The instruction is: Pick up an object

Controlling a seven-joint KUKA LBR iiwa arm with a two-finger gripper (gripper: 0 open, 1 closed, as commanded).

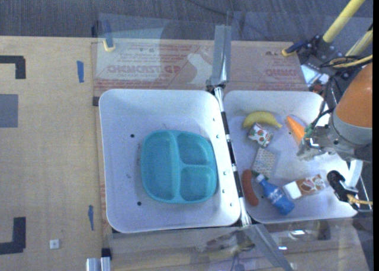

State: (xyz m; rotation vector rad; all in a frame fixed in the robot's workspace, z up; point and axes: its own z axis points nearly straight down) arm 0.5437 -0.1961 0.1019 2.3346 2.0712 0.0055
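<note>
The right bin (pixel 314 101) holds several small things. A yellow banana (pixel 261 119) lies near its far left. Next to it are an orange carrot (pixel 295 128) and a small red-and-white can (pixel 260 135). A grey waffle square (pixel 264 161) lies mid-bin. Toward the front lie a red sausage (pixel 249 187), a blue bottle (pixel 276 195) and a brown-and-white carton (pixel 305 186). My gripper (pixel 309 147) hangs low over the bin's right half, just right of the carrot and above the carton. I see nothing held in it.
The left bin (pixel 118 163) holds a teal divided plate (pixel 177 166). A metal divider (pixel 224 116) runs between the bins. Yellow bars and cables (pixel 343 15) stand at the far right, beyond the right bin.
</note>
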